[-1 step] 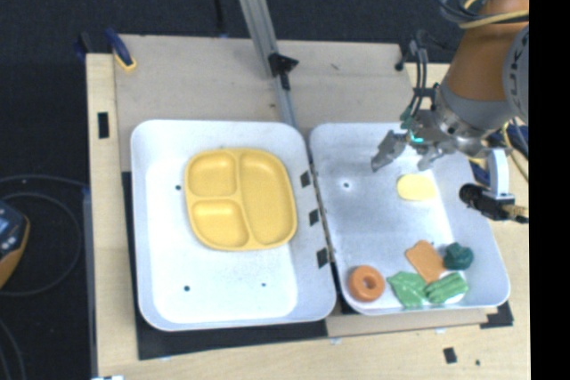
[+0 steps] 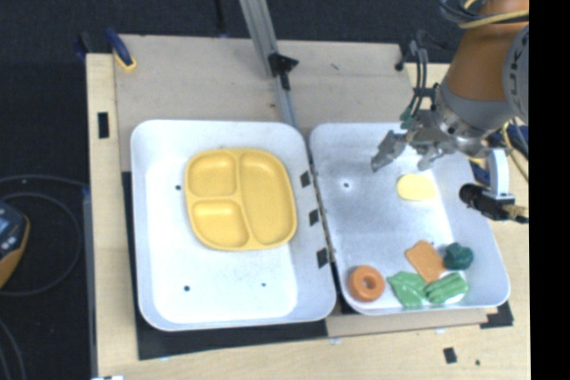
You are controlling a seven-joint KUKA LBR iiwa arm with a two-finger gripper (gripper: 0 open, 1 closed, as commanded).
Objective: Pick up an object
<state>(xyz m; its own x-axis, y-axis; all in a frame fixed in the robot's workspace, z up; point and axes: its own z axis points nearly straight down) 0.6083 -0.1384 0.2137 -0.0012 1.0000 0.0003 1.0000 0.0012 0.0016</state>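
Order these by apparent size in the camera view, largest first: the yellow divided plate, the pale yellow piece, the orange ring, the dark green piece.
1. Yellow divided plate
2. Pale yellow piece and orange ring, which look alike in size
3. Dark green piece

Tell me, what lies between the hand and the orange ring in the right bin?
In the camera view, bare white bin floor lies between the hand and the orange ring; the pale yellow piece sits beside that line.

Yellow tray (image 2: 240,198), white bins (image 2: 160,280), orange ring (image 2: 365,283), green pieces (image 2: 427,289), possibly vegetables.
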